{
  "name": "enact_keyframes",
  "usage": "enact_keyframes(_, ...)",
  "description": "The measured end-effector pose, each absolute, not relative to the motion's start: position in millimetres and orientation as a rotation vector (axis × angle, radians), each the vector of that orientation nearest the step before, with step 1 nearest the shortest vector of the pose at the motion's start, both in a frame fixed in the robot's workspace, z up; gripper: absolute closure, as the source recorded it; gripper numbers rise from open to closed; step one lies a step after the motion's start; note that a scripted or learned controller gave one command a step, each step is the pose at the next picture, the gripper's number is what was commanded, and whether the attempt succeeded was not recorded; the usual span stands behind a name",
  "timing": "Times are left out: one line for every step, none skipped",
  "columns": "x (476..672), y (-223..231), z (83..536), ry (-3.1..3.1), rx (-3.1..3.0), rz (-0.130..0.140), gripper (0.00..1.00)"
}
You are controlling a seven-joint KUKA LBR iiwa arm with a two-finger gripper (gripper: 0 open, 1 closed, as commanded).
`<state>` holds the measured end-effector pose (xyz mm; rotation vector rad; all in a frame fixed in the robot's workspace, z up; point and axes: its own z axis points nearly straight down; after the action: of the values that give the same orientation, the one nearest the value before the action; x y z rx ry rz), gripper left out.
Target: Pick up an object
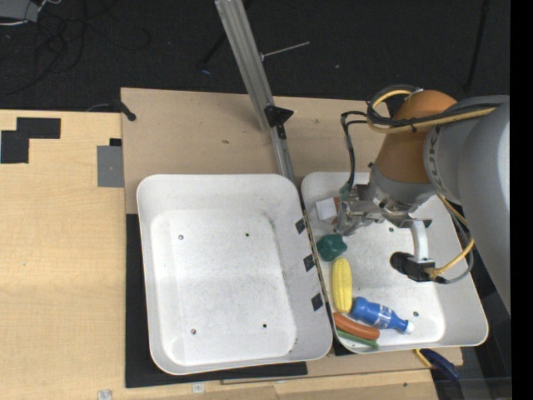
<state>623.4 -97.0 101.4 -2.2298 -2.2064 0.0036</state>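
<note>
In the right bin (450, 327) I see a corn cob (341, 282), a blue bottle (380, 315), a hot dog (356, 327) and a green object (331, 245). The gripper (346, 215) hangs above them; its state I cannot tell.

The arm (466, 152) runs off the right edge, so its base is out of sight. Its wrist covers the back part of the right bin (454, 323). At the gripper (343, 215), beside the green object (331, 245), the fingers are too small and cluttered to read. Near that bin's front rim, the hot dog (356, 326) covers much of a plate (358, 345).
</note>
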Motion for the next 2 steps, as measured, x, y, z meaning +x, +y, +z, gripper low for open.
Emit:
enact_keyframes(621.2, -98, 144, -2.211, -2.233, -0.001, 1.0)
enact_keyframes(626.4, -105, 190, -2.213, -2.233, -0.003, 1.0)
